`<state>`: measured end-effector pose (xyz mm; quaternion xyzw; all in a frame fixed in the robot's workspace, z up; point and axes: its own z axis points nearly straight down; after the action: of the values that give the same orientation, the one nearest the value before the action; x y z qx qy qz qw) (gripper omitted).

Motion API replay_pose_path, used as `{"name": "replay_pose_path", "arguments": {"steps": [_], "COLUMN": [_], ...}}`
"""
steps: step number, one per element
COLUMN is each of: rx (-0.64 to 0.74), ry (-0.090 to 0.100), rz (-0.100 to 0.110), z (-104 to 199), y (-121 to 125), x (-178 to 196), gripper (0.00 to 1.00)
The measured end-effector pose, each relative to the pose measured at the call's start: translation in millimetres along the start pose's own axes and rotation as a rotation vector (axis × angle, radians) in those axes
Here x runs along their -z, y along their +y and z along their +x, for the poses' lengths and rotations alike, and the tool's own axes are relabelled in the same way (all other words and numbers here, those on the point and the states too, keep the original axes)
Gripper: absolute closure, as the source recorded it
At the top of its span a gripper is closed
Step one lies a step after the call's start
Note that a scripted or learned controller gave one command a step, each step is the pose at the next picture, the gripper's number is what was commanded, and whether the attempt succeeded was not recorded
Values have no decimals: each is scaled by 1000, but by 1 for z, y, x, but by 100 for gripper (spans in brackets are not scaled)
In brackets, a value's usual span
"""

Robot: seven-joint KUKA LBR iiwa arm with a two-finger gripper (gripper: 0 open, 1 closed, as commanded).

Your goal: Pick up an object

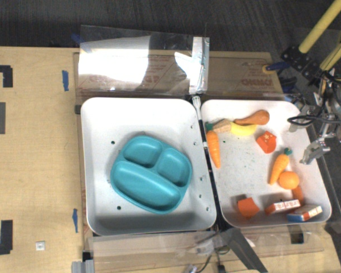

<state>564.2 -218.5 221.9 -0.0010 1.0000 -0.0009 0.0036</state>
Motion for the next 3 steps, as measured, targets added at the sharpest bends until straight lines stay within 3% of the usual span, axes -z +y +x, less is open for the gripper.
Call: {"name": "replay_pose_path", "arguments": {"steps": [1,2,3], "rx": [-140,-136,-200], "ry": [-2,-10,-12], "rz": [1,3,4], "z": [41,38,18], "y": [26,27,-6], "x": [-125,-114,94], "gripper": [0,100,100]}}
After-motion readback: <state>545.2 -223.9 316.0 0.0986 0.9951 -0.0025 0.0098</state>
